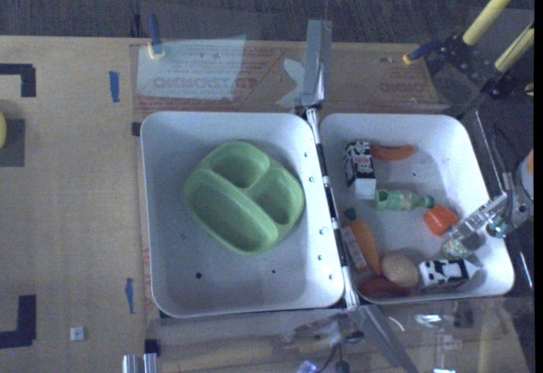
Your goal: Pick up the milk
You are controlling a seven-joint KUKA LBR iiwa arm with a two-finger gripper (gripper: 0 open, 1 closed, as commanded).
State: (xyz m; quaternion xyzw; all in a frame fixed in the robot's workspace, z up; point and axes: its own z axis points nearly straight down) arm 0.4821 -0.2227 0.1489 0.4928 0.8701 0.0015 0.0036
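Right bin [441, 130], near edge, 6 o'clock corner: a cow-patterned carton [444, 272] lies on its side beside a beige round item [399, 268] and a dark red piece [379, 285]. The gripper [472, 231] hangs just above that carton at the bin's 4 o'clock rim; whether its fingers are apart or together cannot be told, and nothing is seen between them. Mid bin: an orange carrot-like item [365, 244], a green bottle [402, 200], a small orange piece [440, 219]. Far side, 11 o'clock: the milk [360, 166], upright against the dividing wall, with an orange-red item [392, 152] just beside it. Left bin [161, 219]: a green divided plate [243, 196] near centre
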